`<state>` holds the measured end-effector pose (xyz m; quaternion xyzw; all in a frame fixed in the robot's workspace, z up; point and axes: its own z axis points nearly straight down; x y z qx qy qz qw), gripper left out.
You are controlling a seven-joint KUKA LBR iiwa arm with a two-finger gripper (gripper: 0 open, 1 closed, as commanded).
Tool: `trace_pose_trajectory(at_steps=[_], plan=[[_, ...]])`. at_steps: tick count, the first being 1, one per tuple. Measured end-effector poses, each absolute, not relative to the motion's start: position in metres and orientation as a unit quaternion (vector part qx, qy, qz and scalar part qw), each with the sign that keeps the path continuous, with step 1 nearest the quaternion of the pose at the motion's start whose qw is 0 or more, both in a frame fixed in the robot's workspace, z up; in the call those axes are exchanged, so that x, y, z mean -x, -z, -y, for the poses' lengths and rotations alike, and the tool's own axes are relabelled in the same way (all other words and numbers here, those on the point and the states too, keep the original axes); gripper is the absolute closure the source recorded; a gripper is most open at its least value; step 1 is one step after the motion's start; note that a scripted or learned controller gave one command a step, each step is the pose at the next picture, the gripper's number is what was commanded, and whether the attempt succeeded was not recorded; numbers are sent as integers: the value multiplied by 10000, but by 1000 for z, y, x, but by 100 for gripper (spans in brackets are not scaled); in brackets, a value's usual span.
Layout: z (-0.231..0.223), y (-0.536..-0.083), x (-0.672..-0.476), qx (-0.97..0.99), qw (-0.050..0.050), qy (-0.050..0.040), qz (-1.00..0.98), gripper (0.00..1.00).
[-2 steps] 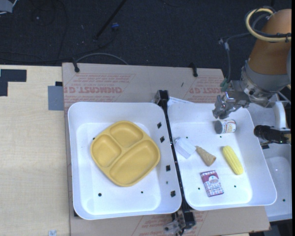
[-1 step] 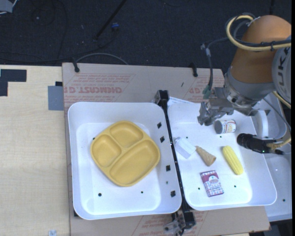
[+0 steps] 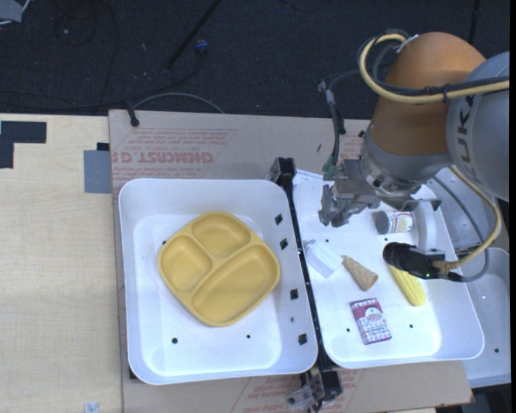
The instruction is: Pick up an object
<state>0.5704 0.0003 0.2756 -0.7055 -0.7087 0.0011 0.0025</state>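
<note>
Nothing lifted yet: I log pincer [image 3: 334,214] low, grip state unreadable; white block [image 3: 323,259] just below it, wedge [image 3: 360,273] beside.

The claw [image 3: 334,214] is dull grey under the arm's [image 3: 430,76] orange band. Well to its left, a yellow tray [image 3: 219,268] lies in a white bin [image 3: 146,317]. Below it sit a white block [image 3: 323,259] and tan wedge [image 3: 360,273] (the corn [image 3: 409,286] is yellow), then a red-and-white packet [image 3: 371,320].
</note>
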Motion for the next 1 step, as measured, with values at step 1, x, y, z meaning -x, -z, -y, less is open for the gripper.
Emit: trace_pose_trajectory(at_steps=[1], plan=[[-51,-254,-552,7061,23,-21,7081,100]])
